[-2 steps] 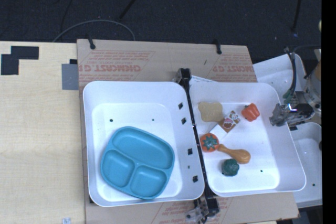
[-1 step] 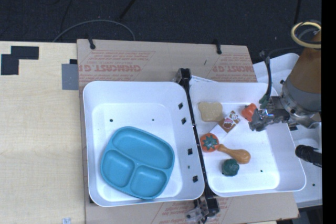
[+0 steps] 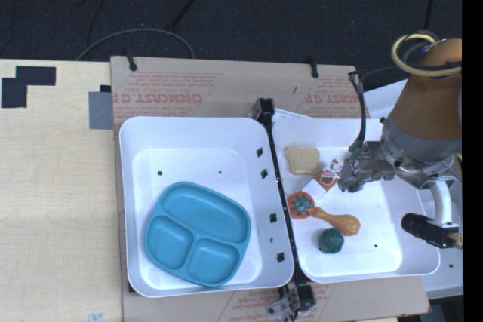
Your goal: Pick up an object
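In the right bin (image 3: 407,256) we find four small things that could be picked up. A tan, bread-shaped piece (image 3: 303,160) lies near the bin's upper left corner. Just right of it sits a small white and red object (image 3: 328,177), too small for us to name. Below these lies a rattle-like toy (image 3: 321,211) with an orange and green head and a tan handle running toward the lower right. A dark green ball (image 3: 330,240) rests just below that handle, apart from it.

We see the gripper (image 3: 353,176) low over the same bin, just right of the white and red object and above the toy's handle. Its dark mechanism blurs together, so we cannot tell how the jaws stand, and we see nothing held between them. The arm (image 3: 430,105) reaches in from the right and covers the bin's upper right part.

The left bin (image 3: 147,136) holds a blue divided plate (image 3: 198,233) with three compartments, lying in its lower half. A black divider (image 3: 275,196) runs between the two bins.
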Controlling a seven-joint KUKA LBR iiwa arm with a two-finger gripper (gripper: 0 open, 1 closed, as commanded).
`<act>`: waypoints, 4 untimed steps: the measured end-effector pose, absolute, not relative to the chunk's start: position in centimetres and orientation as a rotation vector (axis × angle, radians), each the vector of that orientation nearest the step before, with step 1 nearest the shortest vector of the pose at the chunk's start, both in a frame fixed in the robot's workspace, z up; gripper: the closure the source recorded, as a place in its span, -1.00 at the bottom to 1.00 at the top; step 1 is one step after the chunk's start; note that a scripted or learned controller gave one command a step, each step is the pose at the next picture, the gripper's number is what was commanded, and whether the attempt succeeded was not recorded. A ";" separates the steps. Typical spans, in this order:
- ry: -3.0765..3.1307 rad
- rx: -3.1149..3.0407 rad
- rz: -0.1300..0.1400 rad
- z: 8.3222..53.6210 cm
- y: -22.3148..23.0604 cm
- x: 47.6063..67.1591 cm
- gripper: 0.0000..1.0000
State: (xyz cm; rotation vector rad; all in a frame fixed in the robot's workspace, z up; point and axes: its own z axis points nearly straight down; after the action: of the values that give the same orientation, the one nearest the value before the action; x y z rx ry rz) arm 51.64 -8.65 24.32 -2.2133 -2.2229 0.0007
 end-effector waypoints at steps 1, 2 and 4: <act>-2.222 -2.214 0.003 24.4 -4.0 50.4 1.00; -2.223 -2.212 0.003 23.0 1.7 50.1 1.00; -2.225 -2.214 0.003 23.0 11.0 49.4 1.00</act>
State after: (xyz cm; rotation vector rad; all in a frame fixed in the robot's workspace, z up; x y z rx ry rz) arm 49.39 10.97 23.03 -2.2140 -2.2246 0.0027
